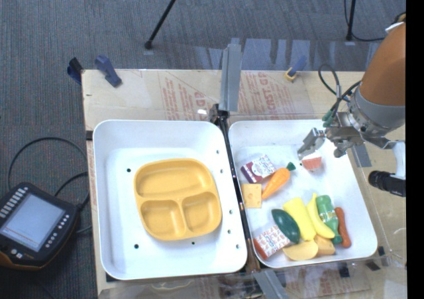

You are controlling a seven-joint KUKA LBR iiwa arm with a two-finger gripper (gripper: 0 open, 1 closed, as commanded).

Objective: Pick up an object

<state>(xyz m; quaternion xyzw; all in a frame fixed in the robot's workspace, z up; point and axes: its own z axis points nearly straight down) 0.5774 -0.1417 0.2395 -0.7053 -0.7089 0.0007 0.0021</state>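
- Gripper (329, 137) hung over the upper right part of the right bin (265, 133), at the end of the grey arm (385, 72) with its orange band, which reached in from the right; its two fingers stood apart, one angled down to the left and one toward the right, with nothing between them.
- Just below the left finger, a small red-and-white piece (313, 163) lay on the bin floor (whether the finger touched it could not be told).
- Lower in the right bin sat the toy foods: a carrot (277, 183) lying at a slant; a small printed carton (258, 168) just left of it; a pale yellow cheese square (251, 195) below that.
- Nearer the front edge lay a crowded cluster: a dark green vegetable (286, 224), a banana (319, 219), a green bottle-like item (326, 211), a red sausage (342, 225) and another printed packet (271, 240).
- Left bin (106, 158) held a yellow divided tray (177, 198), lying flat near its middle.
- On the floor at the far left lay a teach pendant (33, 221) with a screen.
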